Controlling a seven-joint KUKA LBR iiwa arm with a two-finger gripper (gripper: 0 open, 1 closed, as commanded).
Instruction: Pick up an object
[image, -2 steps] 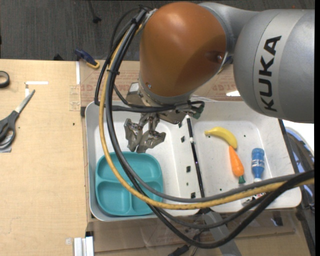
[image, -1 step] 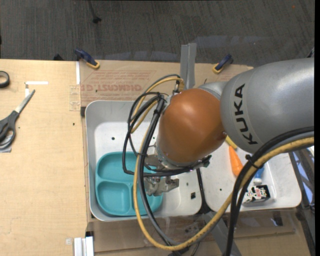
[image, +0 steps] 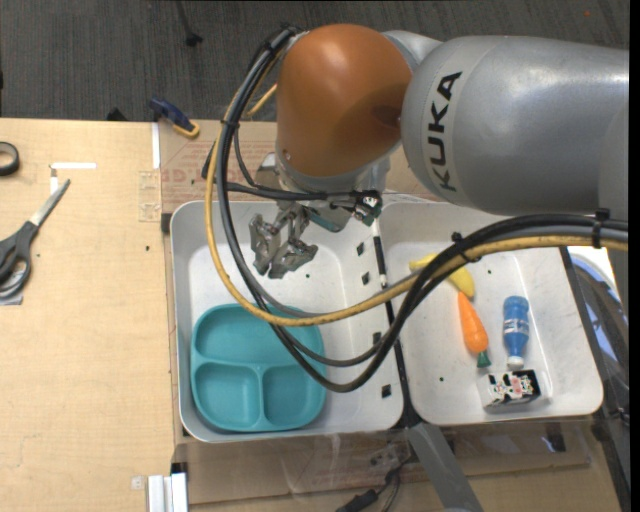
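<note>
tool over left bin, nothing in its grip

candidate objects sit in the right bin (image: 575, 395): an orange carrot (image: 472, 325) lying roughly lengthwise, a yellow banana-like piece (image: 452, 272) just above it and partly under a cable, a small blue bottle (image: 515, 328) with a white label and cap just right of the carrot, and a small black-and-white printed box (image: 512, 388) near the front edge. print on the box is too small to read.

left bin (image: 190, 250) holds a teal divided plate (image: 258, 368), three compartments, in its front-left corner. the plate's compartments hold nothing.

tool (image: 280, 246) hangs over the back half of the left bin, above bare white floor, apart from the plate. fingers look close together with nothing between them.

arm casing reads "kuka" (image: 443, 130). black and yellow cables (image: 300, 318) loop across both bins.

on the bench (image: 80, 350) left of the bins: scissors (image: 28, 238) and a tape roll (image: 8, 158) at the edge.
</note>
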